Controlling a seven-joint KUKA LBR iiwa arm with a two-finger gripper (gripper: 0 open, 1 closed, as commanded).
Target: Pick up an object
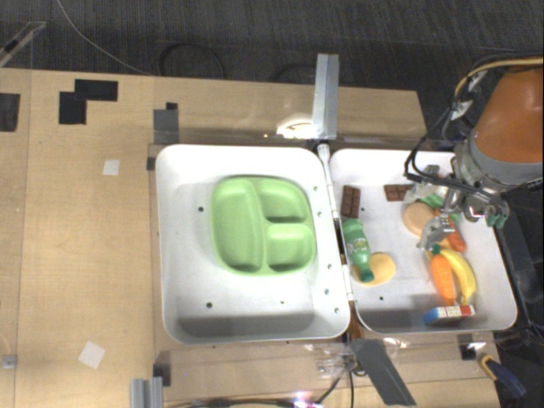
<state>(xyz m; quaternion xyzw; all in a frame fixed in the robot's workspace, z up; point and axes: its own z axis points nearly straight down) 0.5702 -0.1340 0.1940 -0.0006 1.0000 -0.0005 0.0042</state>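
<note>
Hand (439,230) low in the right bin (399,313), finger state impossible to tell, just above the carrot (442,277) and banana (461,274) lying lengthwise toward the bin's near wall.

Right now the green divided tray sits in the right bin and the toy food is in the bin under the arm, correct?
Not quite. The camera view shows the tray in the left bin, not the right one. The rest holds: the toy food, such as the banana and bottle, lies in the right bin under the arm.
</note>
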